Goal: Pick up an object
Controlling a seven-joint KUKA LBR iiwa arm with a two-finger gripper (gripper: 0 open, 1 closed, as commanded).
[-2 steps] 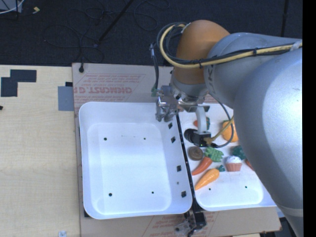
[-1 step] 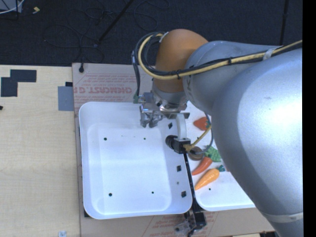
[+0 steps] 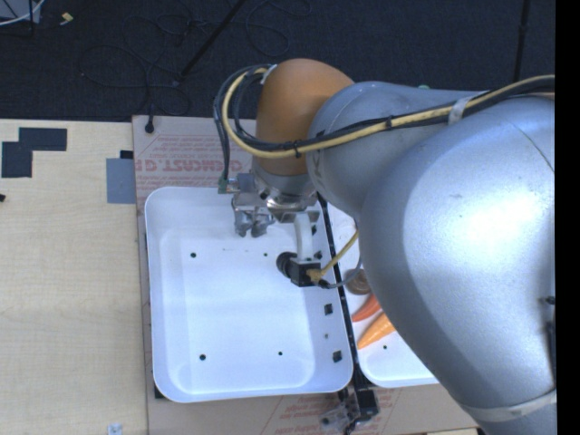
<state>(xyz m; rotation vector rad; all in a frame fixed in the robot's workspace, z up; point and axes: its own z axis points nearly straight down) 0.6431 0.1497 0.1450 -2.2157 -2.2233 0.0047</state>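
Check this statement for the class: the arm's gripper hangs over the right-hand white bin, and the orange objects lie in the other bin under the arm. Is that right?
Not quite. The camera view shows the gripper over the left-hand white bin, near its far edge. The orange objects do lie in the other bin, the right-hand one, partly hidden under the arm.

The grey arm (image 3: 435, 225) with its orange band (image 3: 294, 107) reaches over the left white bin (image 3: 181, 333), its gripper (image 3: 254, 217) hanging near that bin's far edge. In the right bin (image 3: 394, 370), mostly hidden by the arm, lie two orange carrot-like pieces (image 3: 372, 320).
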